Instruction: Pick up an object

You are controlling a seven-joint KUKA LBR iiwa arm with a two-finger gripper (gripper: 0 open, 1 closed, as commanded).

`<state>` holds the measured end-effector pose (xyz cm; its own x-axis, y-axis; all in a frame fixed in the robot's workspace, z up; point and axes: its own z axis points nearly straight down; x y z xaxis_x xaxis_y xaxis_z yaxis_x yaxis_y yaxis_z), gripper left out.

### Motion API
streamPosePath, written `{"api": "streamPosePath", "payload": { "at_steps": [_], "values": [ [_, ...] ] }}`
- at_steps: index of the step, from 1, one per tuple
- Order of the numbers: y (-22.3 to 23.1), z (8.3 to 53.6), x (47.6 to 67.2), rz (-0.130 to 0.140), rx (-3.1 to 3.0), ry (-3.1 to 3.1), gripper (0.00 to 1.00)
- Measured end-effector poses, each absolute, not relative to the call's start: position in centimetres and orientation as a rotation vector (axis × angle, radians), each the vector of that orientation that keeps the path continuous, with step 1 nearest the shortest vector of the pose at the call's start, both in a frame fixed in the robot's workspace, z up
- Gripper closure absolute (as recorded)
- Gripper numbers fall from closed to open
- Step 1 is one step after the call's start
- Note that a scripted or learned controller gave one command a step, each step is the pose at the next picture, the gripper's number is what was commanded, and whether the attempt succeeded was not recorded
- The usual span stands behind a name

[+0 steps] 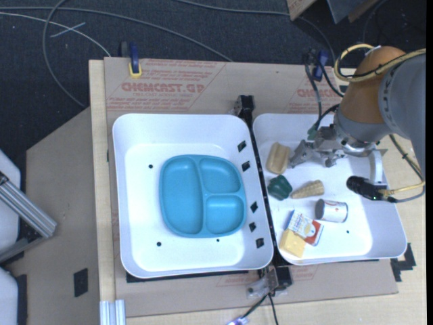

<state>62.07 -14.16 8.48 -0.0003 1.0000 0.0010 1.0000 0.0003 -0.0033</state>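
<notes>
My gripper [313, 156] hangs over the back of the right bin [385, 239], open, with nothing between its fingers. Just left of it lies a tan block [278, 158]. In front of it are a dark green lump [279, 186] and a pale tan cone-shaped piece [308, 189]. Nearer the front rest a small white can with a red end [332, 210] and a yellow, white and red packet [301, 230].
The left bin [135, 147] holds a blue divided plate [201, 195]. A dark divider [254, 181] runs between the two bins. The arm [379, 93] reaches in from the right over the right bin's back corner.
</notes>
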Motion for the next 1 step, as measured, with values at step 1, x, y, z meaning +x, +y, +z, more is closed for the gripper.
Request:
{"api": "streamPosePath", "payload": {
  "at_steps": [1],
  "values": [
    [-14.12, 9.63, 62.17, -0.001, -2.220, -2.221, 1.00]
  ]
}}
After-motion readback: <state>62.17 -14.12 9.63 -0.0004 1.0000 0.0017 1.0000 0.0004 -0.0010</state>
